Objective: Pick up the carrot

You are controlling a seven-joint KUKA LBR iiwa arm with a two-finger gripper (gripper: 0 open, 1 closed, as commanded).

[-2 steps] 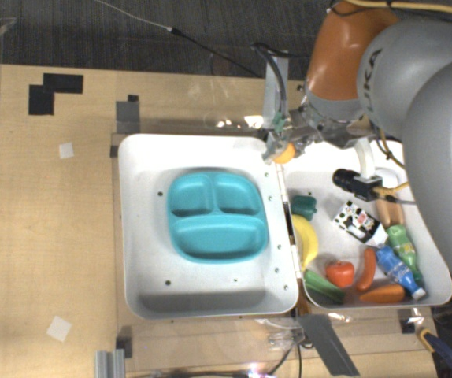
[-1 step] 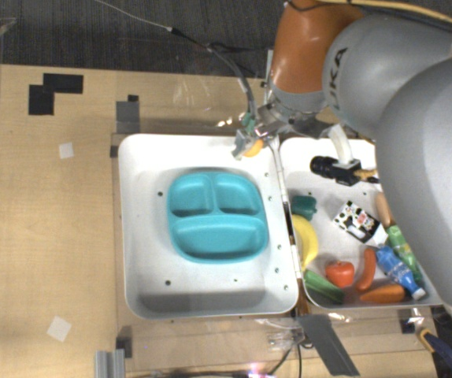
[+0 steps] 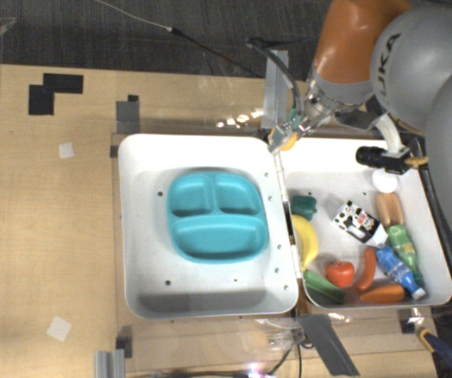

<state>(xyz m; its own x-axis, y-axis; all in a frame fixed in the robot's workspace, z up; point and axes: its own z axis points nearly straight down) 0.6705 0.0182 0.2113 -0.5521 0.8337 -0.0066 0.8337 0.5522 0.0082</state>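
Nearest edge of the right bin (image 3: 439, 278): the toys are heaped along the near wall and near-right corner, a loose jumble with pieces leaning on each other, probably tipped in rather than set down. The carrot (image 3: 383, 294) lies here, orange, flat on the bin floor at the near wall. Its long axis runs roughly left to right along that wall, slightly tilted; I cannot tell which end is the tip. A blue bottle (image 3: 399, 272) lies across its right end, and a red-orange pepper-like piece (image 3: 366, 268) leans in just behind it. To the left sit a tomato (image 3: 339, 273) and a green vegetable (image 3: 323, 284), then a banana (image 3: 307, 241) against the dividing wall. Crowding on three sides likely leaves access mainly from above.

Left bin (image 3: 135, 211): a teal divided plate (image 3: 214, 215) sits near its middle, flat, apart from the walls.

Mid right bin: a black-and-white patterned block (image 3: 357, 220), a brown sausage-like piece (image 3: 389, 209), a green item (image 3: 401, 241), well spread.

Far edge: the pincer (image 3: 293, 130) hangs over the far end of the wall between the bins, well apart from the carrot. Something yellow shows at its tip, but whether it is gripped I cannot tell, nor how wide the pincer stands. The arm's orange band (image 3: 352, 34) rises behind it.
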